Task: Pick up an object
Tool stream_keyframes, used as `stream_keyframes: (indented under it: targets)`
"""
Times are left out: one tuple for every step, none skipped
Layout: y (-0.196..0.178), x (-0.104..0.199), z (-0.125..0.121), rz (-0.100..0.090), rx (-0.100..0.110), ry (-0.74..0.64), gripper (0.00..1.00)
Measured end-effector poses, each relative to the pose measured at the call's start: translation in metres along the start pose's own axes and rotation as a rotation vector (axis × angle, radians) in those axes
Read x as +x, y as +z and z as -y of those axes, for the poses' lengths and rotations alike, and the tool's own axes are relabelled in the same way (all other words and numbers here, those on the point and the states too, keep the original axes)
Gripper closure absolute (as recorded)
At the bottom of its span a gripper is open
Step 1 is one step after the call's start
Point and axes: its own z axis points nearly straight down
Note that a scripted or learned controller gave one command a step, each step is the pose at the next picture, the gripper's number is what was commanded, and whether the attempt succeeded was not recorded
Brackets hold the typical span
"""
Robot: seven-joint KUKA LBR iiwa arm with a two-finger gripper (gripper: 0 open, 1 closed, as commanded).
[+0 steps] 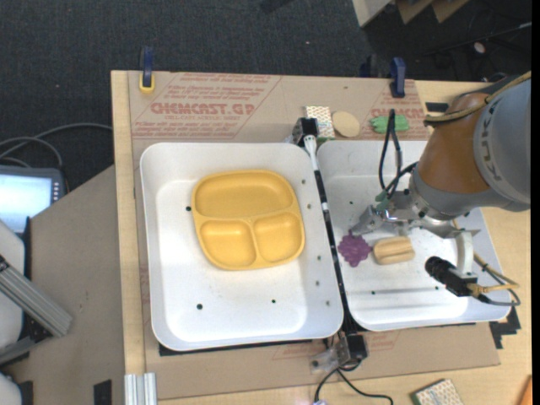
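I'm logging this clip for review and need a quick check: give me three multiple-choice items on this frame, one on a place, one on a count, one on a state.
1. Where does the yellow three-compartment plastic tray lie?
A. in the left white bin
B. in the right white bin
C. on the cardboard outside both bins

2. How many small loose things lie in the right white bin?
A. none
B. two
C. five

3. How does the tan block-shaped object rest?
A. lifted above the bin
B. stacked on the yellow tray
C. flat on the bin floor beside the purple lumpy object

Answers: 1 A, the tray sits within the left white bin. 2 B, the purple object and the tan block. 3 C, it lies on the floor just right of the purple one, below the grey arm.
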Motion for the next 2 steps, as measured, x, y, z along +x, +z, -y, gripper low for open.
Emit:
stream_keyframes:
  targets:
    - [-0.0107, 0.0007, -0.0021, 0.000, -0.006, -0.001, 1.00]
    - [-0.0099, 0.0007, -0.0018, 0.000, -0.004, -0.001, 0.00]
